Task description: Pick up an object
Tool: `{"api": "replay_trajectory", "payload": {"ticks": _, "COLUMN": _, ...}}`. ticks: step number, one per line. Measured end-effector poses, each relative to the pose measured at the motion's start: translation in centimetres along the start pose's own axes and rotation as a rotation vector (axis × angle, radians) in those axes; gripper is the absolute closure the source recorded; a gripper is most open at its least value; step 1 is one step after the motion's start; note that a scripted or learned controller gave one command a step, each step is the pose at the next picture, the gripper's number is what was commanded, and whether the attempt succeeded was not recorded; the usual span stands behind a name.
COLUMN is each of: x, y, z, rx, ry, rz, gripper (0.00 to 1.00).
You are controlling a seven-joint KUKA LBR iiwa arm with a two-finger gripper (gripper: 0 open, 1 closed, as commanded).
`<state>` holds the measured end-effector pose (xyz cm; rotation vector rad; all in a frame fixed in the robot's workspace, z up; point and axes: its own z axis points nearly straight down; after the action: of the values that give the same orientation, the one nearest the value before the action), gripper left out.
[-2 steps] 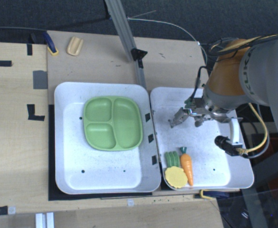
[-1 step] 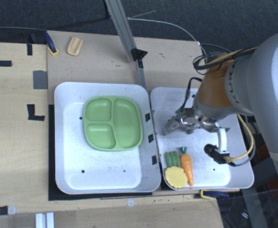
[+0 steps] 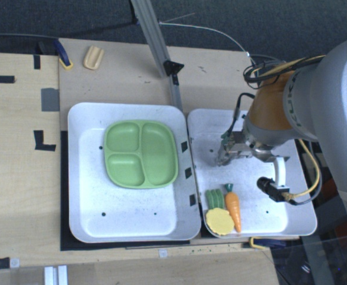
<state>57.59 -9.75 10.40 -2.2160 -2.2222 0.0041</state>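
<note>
Pincer (image 3: 225,155) hangs low in the right bin (image 3: 292,221), its state impossible to tell.

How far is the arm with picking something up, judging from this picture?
Nothing looks picked up yet. The tool hangs over the bare floor of the right bin. The carrot, the yellow disc and the green piece lie at that bin's near edge. The green plate sits in the left bin. Reaching, gripping and lifting remain.
</note>
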Motion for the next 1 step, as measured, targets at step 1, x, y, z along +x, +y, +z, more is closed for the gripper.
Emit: {"api": "replay_trajectory", "payload": {"ticks": 1, "x": -0.40, "y": 0.98, "z": -5.34, "rx": -0.007, "ry": -0.001, "rz": 0.002, "gripper": 1.00}}
